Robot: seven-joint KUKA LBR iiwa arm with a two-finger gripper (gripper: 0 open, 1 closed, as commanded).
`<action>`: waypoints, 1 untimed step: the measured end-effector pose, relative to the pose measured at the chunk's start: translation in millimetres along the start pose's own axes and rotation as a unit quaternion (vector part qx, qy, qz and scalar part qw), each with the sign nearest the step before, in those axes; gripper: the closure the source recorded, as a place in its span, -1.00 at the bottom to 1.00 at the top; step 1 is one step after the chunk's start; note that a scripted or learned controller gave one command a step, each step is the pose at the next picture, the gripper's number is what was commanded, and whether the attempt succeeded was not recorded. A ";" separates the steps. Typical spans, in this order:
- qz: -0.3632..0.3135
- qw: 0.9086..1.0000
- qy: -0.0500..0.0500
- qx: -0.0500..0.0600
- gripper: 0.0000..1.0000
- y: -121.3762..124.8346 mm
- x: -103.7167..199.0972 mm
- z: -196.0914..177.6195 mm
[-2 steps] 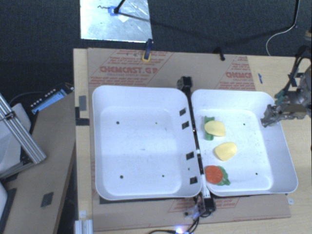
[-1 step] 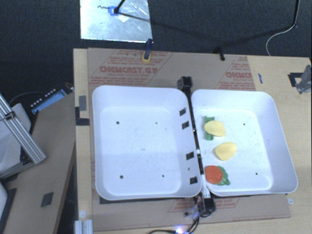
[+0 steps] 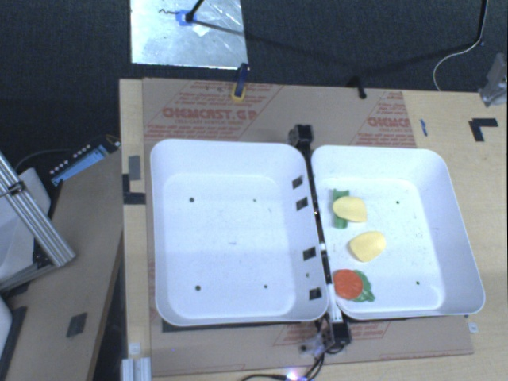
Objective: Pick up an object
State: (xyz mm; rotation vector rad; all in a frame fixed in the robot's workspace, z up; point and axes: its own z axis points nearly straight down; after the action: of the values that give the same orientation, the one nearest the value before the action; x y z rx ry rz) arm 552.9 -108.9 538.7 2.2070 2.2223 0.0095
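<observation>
Three small toy food items lie in the right white bin (image 3: 444, 205), along its left side. A pale yellow piece on a green leaf (image 3: 348, 209) is the farthest back. A plain yellow lump (image 3: 367, 246) rests just in front of it. Nearest the front sits a red tomato-like piece with a green base (image 3: 349, 285).
The left white bin (image 3: 230, 236) adjoins the right one, with black clips (image 3: 305, 205) along the shared edge. Both rest on a cardboard sheet (image 3: 262, 109). A shiny metal plate (image 3: 187, 21) lies behind, cables run across the dark floor, and an aluminium frame (image 3: 32, 221) stands at left.
</observation>
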 end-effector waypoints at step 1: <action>0.000 1.000 0.002 0.004 1.00 -62.2 29.4 2.1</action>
State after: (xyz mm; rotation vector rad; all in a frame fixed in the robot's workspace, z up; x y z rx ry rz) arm 490.5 -79.9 535.8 2.2137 2.2273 0.0046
